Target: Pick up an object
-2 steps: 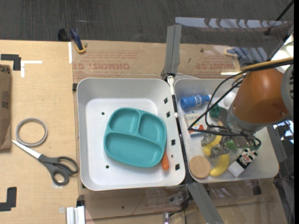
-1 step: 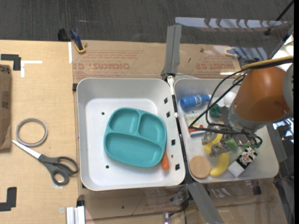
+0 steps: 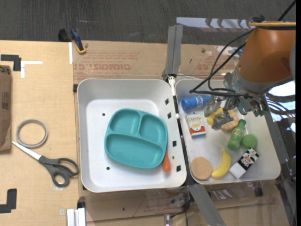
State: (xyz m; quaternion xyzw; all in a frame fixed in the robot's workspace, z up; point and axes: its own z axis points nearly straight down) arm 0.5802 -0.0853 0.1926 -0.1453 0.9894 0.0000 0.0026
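The right bin (image 3: 268,173) holds several toy foods: a blue can (image 3: 195,101), a small fries box (image 3: 196,125), a green bottle (image 3: 236,134), a green ball (image 3: 249,141), a banana (image 3: 223,164), a tan round cookie (image 3: 201,168) and a cow-patterned carton (image 3: 245,162). My gripper (image 3: 226,114) hangs low over the bin's upper middle, just above a tan lumpy piece (image 3: 228,124) and beside a yellow piece (image 3: 213,113). The wrist and cables hide how it meets them. I see nothing lifted clear of the bin.
The left bin (image 3: 89,126) holds a teal divided plate (image 3: 136,138) and a small orange carrot (image 3: 166,164) by its right wall. On the bench to the left lie scissors (image 3: 51,165), a tape roll (image 3: 31,132) and a brown bag (image 3: 4,107).
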